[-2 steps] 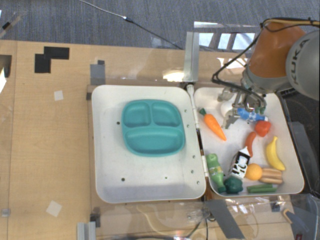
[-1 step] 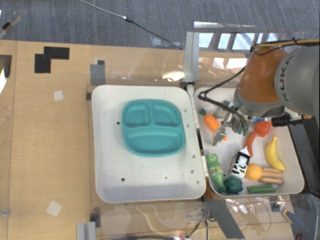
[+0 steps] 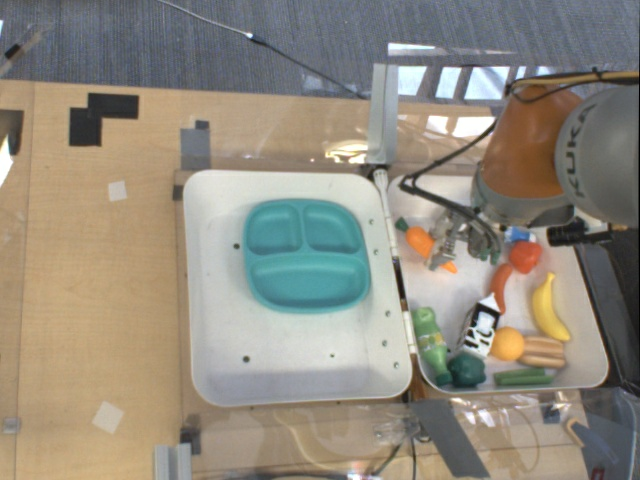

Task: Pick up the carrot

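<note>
- My tool [image 3: 452, 240] hangs low in the right-hand white bin [image 3: 590, 368], at the upper left of that bin, right over the small orange carrot with its green top [image 3: 418, 238]. The dark metal fingers blur into each other from this height — I cannot tell how far apart they are, nor whether they have anything between them.
- The carrot lies just left of the tool, close to the wall shared with the left bin [image 3: 215, 368], and a second orange bit [image 3: 447, 264] shows just below the fingers; I cannot say if that is part of the carrot.
- What could go wrong: the carrot sits tight to the bin wall, so a finger may land on the wall or push the carrot aside rather than straddle it.
- The red tomato-like piece [image 3: 524, 257] lies just to the right — a wide approach might nudge it.
- The smooth plastic carrot may roll or slip out of a shallow pinch.
- Around: the left bin carries a teal divided plate [image 3: 305, 254]; both bins rest on a pale wooden desk [image 3: 90, 298] with black markers, and grey carpet fills the top of the frame.
</note>
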Available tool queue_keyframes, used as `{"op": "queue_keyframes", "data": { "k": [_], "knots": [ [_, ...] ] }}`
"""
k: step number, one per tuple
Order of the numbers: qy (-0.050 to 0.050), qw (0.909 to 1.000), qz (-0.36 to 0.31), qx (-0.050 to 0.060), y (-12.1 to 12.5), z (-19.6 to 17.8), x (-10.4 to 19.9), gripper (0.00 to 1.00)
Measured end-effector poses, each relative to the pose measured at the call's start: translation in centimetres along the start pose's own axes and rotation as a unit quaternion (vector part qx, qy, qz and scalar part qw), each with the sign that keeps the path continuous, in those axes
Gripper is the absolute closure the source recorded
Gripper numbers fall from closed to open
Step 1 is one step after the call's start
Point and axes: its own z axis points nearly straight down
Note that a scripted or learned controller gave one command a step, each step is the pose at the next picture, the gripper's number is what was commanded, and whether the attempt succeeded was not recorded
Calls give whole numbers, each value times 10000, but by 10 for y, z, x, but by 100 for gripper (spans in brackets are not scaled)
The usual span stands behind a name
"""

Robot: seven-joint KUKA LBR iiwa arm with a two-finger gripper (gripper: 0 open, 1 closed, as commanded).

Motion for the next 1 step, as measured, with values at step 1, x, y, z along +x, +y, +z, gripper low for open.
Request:
{"op": "queue_keyframes", "data": {
  "k": [1],
  "knots": [
    [53, 9773, 2118, 6, 42, -86, 49, 100]
  ]
}}
